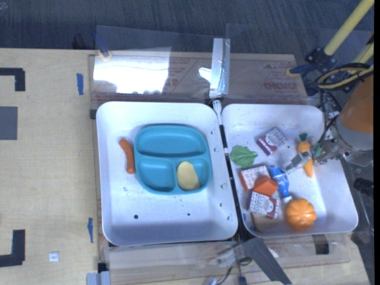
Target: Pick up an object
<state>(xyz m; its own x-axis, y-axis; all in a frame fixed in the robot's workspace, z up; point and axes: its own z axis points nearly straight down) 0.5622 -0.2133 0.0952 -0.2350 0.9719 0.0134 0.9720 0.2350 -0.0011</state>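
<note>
We see the gripper (306,153) low in the right bin (332,203) beside a small orange carrot (307,166) near its right wall, but we cannot tell how its jaws stand. We judge the carrot light, stiff and somewhat slick, best pinched across its thicker middle rather than its tapered tip.

Left bin (113,218): blue tray (169,144) holding yellow lump (188,176); right bin (338,209): pumpkin (300,213), cartons; gripper (304,157) at carrot (308,166)
</note>
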